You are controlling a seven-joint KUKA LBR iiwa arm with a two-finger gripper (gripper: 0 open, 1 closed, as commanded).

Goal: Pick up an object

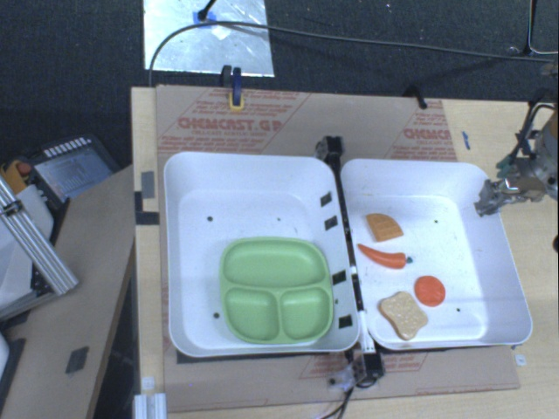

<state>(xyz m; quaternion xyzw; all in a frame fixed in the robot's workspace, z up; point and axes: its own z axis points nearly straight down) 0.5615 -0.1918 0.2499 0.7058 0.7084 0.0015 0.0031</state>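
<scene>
My gripper (489, 201) hangs at the right bin's (502, 260) far right rim, its state beyond telling from this angle. The chili pepper (383, 256) lies well to its left on the bin floor, long axis running left to right, between cracker (383, 227) and bread slice (403, 314).

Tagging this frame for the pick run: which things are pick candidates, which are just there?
Pick candidates, right bin: orange wedge, red chili pepper, orange-red disc, bread slice.

Just there: green divided tray in left bin; gripper at right bin's far edge.
</scene>
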